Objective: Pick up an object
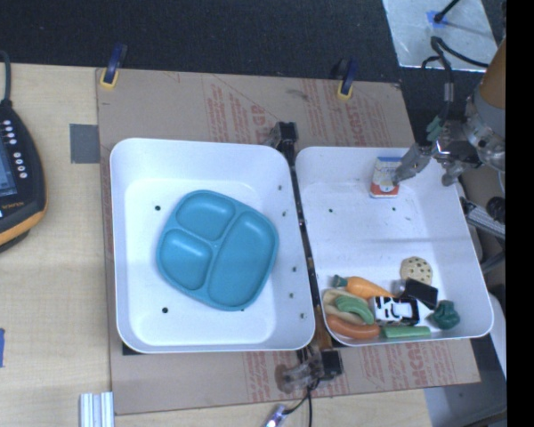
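You see two white bins side by side on the bench. The left bin (125, 238) holds a blue divided plate (217, 249), lying flat near its middle. The right bin (463, 238) holds the small things. In its near corner there is a pile: an orange carrot (367, 286), a green piece (349, 308) over an orange-brown one (351, 329), a black and white object (393, 310), a green stick (406, 332), a black block (420, 293), a dark green lump (445, 314) and a pale speckled cookie (416, 268) a little above them. Alone at the far side of this bin stands a small white, blue and red object (385, 180).

The gripper (432, 158) is over the far right corner of the right bin, and one grey finger (411, 162) reaches toward the small object and ends just beside it. Whether the fingers are apart or together you cannot tell, and nothing shows between them.

On the left of the bench lies a black and orange pendant (9, 181).
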Available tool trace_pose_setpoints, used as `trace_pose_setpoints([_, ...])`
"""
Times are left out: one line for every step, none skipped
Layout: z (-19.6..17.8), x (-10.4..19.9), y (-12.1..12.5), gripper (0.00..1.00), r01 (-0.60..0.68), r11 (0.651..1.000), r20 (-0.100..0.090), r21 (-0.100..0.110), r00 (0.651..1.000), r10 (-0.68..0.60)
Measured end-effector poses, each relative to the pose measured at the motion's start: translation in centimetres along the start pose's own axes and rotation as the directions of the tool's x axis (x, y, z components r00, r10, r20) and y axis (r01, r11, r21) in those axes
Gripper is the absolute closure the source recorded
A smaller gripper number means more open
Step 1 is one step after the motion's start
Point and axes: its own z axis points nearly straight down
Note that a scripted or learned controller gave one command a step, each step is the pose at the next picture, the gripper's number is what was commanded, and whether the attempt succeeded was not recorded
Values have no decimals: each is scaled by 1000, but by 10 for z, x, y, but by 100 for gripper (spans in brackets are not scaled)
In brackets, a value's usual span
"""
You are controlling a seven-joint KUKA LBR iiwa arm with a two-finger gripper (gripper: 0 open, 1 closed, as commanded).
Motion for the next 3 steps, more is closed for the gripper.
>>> trace_pose_setpoints([33, -6, -26, 0, 1, 1000, 2, 0, 1000, -1])
trace_pose_setpoints([105, -32, -91, 0, 0, 1000, 0, 1, 1000, 0])
trace_pose_setpoints([151, -36, -75, 0, 2, 1000, -1, 3, 1000, -2])
